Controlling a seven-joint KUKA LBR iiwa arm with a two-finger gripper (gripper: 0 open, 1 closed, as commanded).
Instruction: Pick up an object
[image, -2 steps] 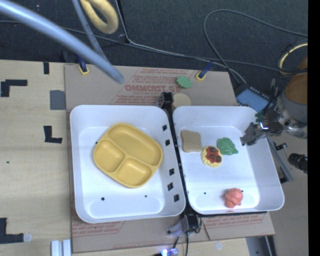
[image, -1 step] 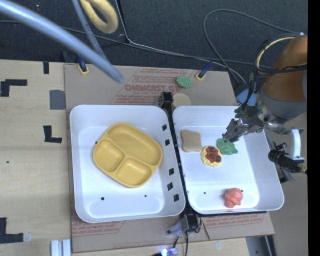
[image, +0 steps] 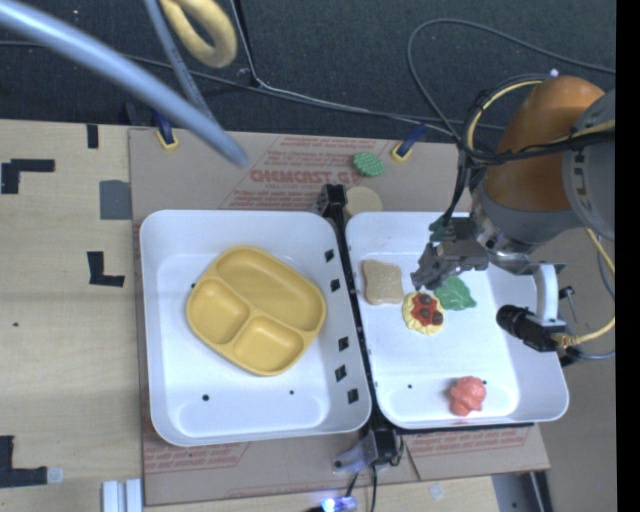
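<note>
**Operator:** Where does the target lie from the gripper?

**Spotter:** Your gripper (image: 432, 275) hangs over the right bin (image: 520, 400), near the bin's upper middle. The closest thing is the yellow piece with red topping (image: 424, 312), which sits just beside the fingertips at about six o'clock from them. It is roundish, so you get no real long axis to line up on.

**Operator:** Anything else close by?

**Spotter:** The tan slice (image: 381, 281) lies at nine o'clock from the tips, near the divider. The green piece (image: 457, 294) is at about four o'clock, partly tucked under the wrist. The pink lump (image: 467, 394) is well apart, toward five o'clock, by the bin's lower edge. The yellow divided plate (image: 256, 309) sits alone in the left bin (image: 170, 400).

**Operator:** Are the jaws wide or narrow?

**Spotter:** You can't tell from here; the dark tips blur together against the wrist, and nothing visibly sits between them. The green piece may extend further beneath the arm than you can see.
</note>
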